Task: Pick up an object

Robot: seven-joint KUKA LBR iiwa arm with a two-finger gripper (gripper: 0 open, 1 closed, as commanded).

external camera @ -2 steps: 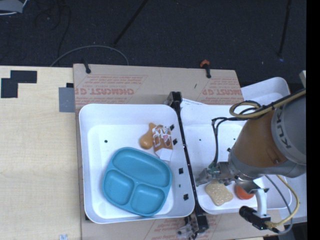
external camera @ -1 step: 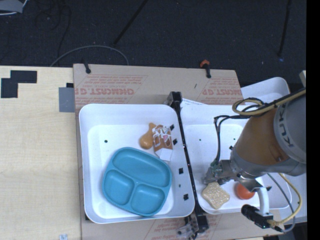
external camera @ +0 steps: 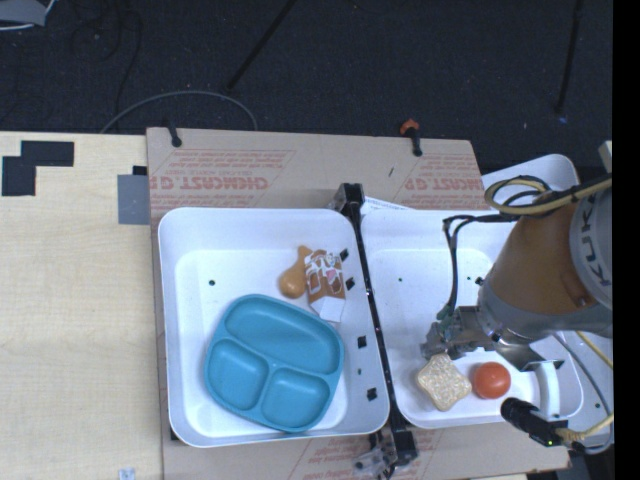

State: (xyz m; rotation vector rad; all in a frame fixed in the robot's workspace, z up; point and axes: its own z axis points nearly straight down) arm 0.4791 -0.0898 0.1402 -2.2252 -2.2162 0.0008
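We see a blue tray [external camera: 273,363] in the left bin [external camera: 185,268]; sponge [external camera: 442,381] and tomato [external camera: 490,379] in the right bin [external camera: 410,258]; the hand's [external camera: 447,335] state we cannot tell.

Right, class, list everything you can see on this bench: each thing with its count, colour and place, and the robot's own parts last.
Bins: two, white, side by side on the bench.
Divided plate: one, blue, three compartments, in the left bin's near half.
Toy figure: one, orange-brown with white marks, in the left bin, just beyond the plate.
Sponge-like block: one, beige, near edge of the right bin.
Ball: one, red, right bin, just right of the block.
Cardboard sheet: one, brown, under both bins.
Arm: one, grey with orange band, over the right bin.
Pincer: one, dark, just above the block.
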